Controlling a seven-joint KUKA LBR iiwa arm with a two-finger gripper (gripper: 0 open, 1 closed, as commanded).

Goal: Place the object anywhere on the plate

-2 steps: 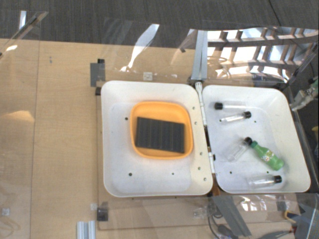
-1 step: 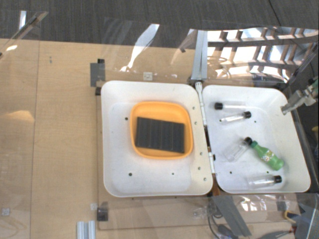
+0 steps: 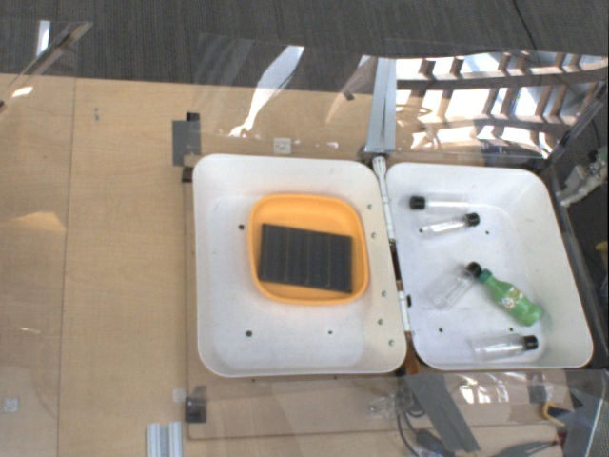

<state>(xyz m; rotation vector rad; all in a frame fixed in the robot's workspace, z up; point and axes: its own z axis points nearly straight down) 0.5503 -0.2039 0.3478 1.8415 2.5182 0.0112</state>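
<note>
1. Pincer state cannot be told from this view: neither how wide it stands nor whether it has hold of anything.
2. On the desk (image 3: 95, 255), the left bin (image 3: 219, 350) holds the orange plate (image 3: 257, 236), which sits roughly in the middle of the bin, slightly toward the far side.
3. A dark ribbed rectangle (image 3: 304, 258) lies flat on the plate and covers most of its floor. Whether it is a loose thing or an insert of the plate, I cannot tell.
4. The right bin (image 3: 561, 255) carries the loose things.
   - A green bottle (image 3: 511, 298) lies on its side.
   - Four clear vials with black caps also lie flat: two near the far-left corner (image 3: 433, 203) (image 3: 452, 224), one just beside the bottle's neck (image 3: 455, 286), and one near the front wall (image 3: 504, 347).
5. Judged from this layout, the object to be moved is most likely one of those in the right bin. All of them rest on the bin floor, well apart from the plate.
6. If so, nothing of the task looks done. Picking an object, lifting it over the wall between the bins and setting it down on the plate all remain.
7. The plate's orange rim and the dark slab both offer landing room, so the drop itself should be forgiving.
</note>
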